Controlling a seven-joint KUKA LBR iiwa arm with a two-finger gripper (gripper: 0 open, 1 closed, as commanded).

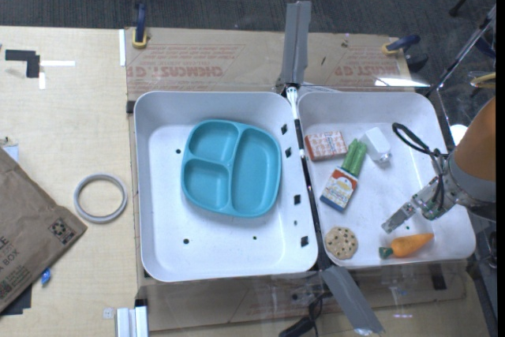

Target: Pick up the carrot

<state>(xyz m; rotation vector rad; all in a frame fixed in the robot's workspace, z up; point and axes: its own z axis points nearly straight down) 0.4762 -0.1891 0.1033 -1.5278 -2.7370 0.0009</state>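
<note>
The carrot, orange with a small green top at its left end, lies flat near the front right corner of the right bin. My gripper hangs just above and slightly left of it, reaching in from the right, and nothing is visible between its fingers. The carrot rests on the bin floor, apart from the gripper.
The right bin also holds a cookie, a small carton, a green object, a red-patterned packet, a white block and a black cable loop. A blue divided plate sits in the left bin. A tape ring lies on the bench.
</note>
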